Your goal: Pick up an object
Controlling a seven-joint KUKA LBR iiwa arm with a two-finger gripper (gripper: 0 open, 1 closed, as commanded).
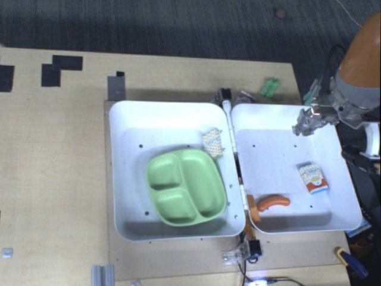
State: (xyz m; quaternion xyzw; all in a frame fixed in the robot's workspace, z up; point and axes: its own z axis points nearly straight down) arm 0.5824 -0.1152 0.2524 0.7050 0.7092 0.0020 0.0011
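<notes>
Lying flat on the floor of the right bin, a small carton is seen in the near right part of it. The carton is a little rectangular box, white on its upper part with a printed picture in orange and yellow tones, and with a red and blue strip at the lower end. It is turned slightly at an angle to the bin walls. An orange sausage-shaped toy is placed near it, toward the front wall of the same bin, and the two are apart.

The gripper is found above the far right corner of the right bin, at the end of the grey wrist with the orange band. Nothing is seen between its fingers, but whether they are spread or closed cannot be told from this view.

A green divided plate is kept in the left bin, and a small patterned packet is touching its far right edge.
</notes>
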